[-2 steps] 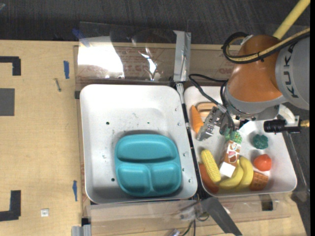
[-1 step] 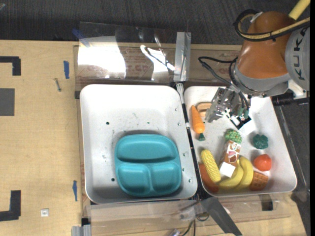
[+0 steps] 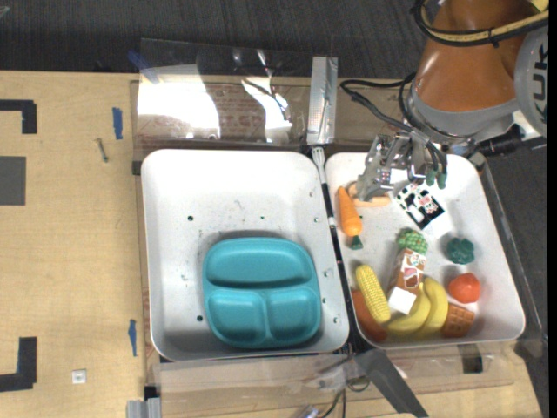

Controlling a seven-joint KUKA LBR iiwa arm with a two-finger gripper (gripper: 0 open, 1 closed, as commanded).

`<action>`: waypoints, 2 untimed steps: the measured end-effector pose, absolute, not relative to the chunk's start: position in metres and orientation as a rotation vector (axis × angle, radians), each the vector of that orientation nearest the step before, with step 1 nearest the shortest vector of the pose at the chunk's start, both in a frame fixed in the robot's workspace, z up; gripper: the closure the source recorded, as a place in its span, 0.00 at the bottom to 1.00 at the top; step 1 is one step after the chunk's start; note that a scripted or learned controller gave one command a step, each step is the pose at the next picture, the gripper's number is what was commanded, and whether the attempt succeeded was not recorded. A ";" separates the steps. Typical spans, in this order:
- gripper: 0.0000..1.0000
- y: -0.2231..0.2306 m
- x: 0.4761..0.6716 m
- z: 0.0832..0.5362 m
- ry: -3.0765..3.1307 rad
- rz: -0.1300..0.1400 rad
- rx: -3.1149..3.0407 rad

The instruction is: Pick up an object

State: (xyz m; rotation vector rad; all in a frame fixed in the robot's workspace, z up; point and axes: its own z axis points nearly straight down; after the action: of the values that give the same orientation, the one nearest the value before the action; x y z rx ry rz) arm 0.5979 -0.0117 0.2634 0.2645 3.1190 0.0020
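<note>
Overhead, metal pincer (image 3: 380,184) above tapered orange carrot (image 3: 349,213); knobbly yellow corn (image 3: 373,291) nearby.

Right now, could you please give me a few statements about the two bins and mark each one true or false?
1. The teal tray lies in the left bin. True.
2. The corn cob lies in the left bin. False: it lies in the right bin.
3. The hand hangs over the right bin's far end. True.
4. The carrot lies by the right bin's right wall. False: it lies along its left wall.
5. The banana sits near the right bin's near end. True.
</note>
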 end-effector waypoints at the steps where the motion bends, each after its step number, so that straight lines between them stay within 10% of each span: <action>1: 1.00 0.004 0.636 0.258 3.132 0.002 0.079; 2: 1.00 -0.010 0.656 0.246 3.130 0.001 -0.113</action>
State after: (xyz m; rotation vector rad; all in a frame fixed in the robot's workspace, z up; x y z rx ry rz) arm 0.6559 -0.0100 0.2457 -0.1131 3.1296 0.0005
